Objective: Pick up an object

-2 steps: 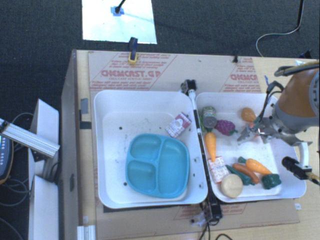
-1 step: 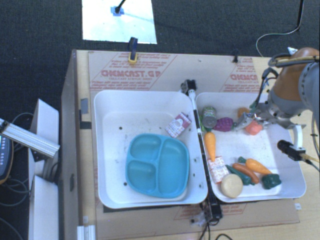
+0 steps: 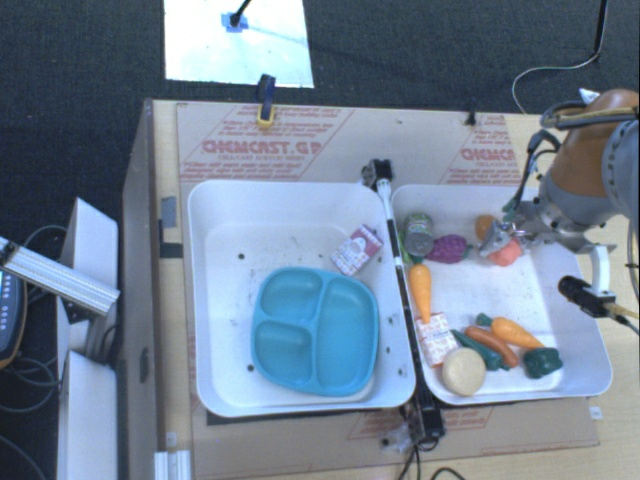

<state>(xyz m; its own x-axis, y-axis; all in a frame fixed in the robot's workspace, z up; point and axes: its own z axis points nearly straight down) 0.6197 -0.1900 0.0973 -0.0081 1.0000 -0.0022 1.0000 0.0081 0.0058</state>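
The jaws (image 3: 497,236) are down in the right white bin (image 3: 575,368) near its far edge, right at a small orange-red rounded toy (image 3: 506,252); how wide they stand I cannot tell. Looks like the grasp step: next comes a firm close, then a straight lift. A purple toy (image 3: 449,249) sits just beside, toward the bin's inner wall. Open room lies mid-bin, with more toys crowding the near edge.

1. My bench (image 3: 300,138) is brown board with red print, on dark carpet (image 3: 80,68).
2. White sheet (image 3: 238,26) lies on the carpet beyond my bench.
3. Yellow-and-black clamp (image 3: 265,100) on the far edge.
4. Cables (image 3: 30,368) left of my bench.
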